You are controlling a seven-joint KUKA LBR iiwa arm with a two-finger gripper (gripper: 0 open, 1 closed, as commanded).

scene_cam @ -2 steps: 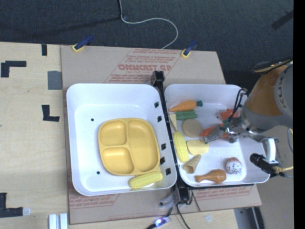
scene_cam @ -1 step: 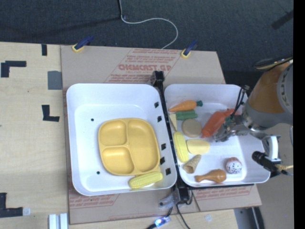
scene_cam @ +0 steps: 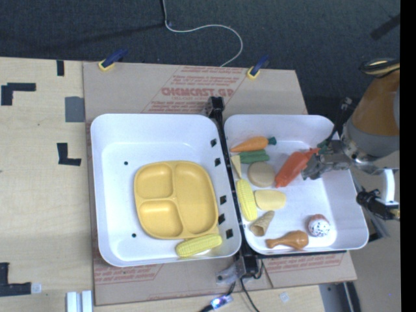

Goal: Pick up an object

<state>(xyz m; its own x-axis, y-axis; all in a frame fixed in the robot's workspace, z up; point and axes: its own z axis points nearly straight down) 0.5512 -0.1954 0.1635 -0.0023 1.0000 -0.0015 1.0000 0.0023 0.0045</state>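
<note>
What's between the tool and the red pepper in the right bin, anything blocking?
Nothing visible. The tool sits at the right end of the red pepper, apparently touching it, with no other item between them. The carrot and the beige round piece lie on the pepper's far side, left of it.

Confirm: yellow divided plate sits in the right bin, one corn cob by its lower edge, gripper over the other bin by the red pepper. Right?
Not quite. The yellow divided plate sits in the left bin, not the right. The rest holds in the camera view: a corn cob lies by its lower edge, and the gripper is over the right bin by the red pepper.
</note>
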